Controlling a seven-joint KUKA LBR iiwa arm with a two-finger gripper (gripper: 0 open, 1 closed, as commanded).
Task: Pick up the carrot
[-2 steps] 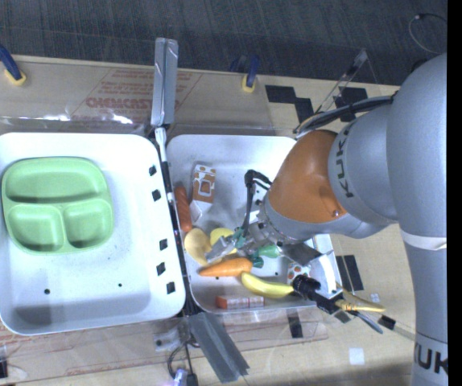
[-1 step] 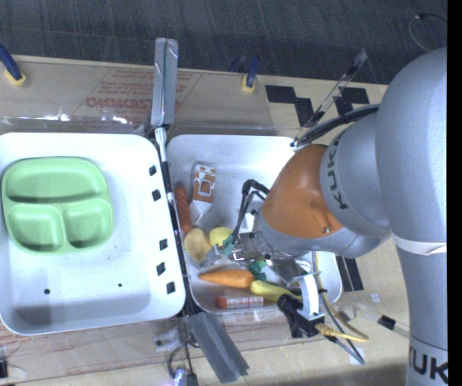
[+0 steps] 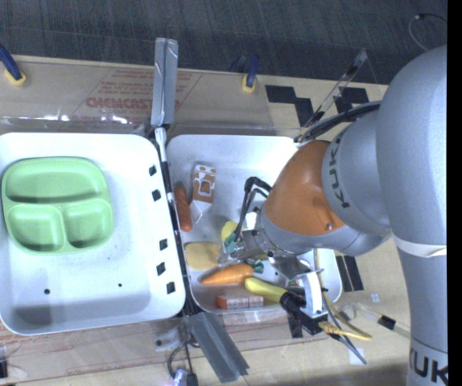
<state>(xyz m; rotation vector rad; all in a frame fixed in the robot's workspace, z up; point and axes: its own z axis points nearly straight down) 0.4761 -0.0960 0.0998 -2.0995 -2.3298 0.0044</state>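
While carrot (image 3: 228, 276) lies in right bin (image 3: 239, 147), left bin (image 3: 126, 300) holds tray (image 3: 56, 203).

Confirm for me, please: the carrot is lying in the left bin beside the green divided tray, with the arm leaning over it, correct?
Not quite. The camera view shows the carrot lying in the right bin, near its front edge. The green divided tray sits alone in the left bin. The rest holds: the arm does lean over the carrot's bin.

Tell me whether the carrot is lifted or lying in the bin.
Lying down. The carrot rests flat on the floor of the right bin, beside a yellow item, with the pincer just above it, not holding it.
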